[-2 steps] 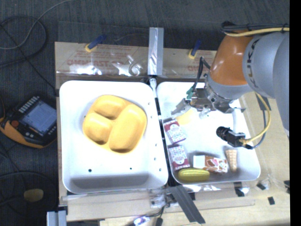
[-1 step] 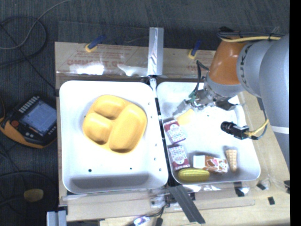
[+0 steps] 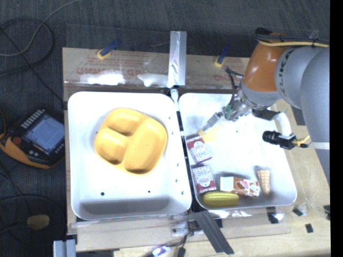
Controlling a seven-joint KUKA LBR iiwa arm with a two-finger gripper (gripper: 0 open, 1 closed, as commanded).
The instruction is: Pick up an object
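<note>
— Two bins side by side; why is everything small crowded into the right bin (image 3: 278, 159)?

— Likely so the arm, reaching in from the right, has its pickings close; the left bin (image 3: 80, 143) carries just the big yellow bun-shaped lump (image 3: 130, 139); the gripper (image 3: 206, 127) hangs low over the right bin's upper left, near the divider.

— Holding anything?

— A small yellowish thing (image 3: 210, 135) sits at its tip; whether the fingers pinch it or stand apart, I cannot tell.

— Any labels?

— Two red-and-white packets (image 3: 199, 150) carry print, too small to read; likewise the little box (image 3: 245, 186) beside the yellow-green pickle shape (image 3: 220, 198) and the cone (image 3: 263, 180).
</note>
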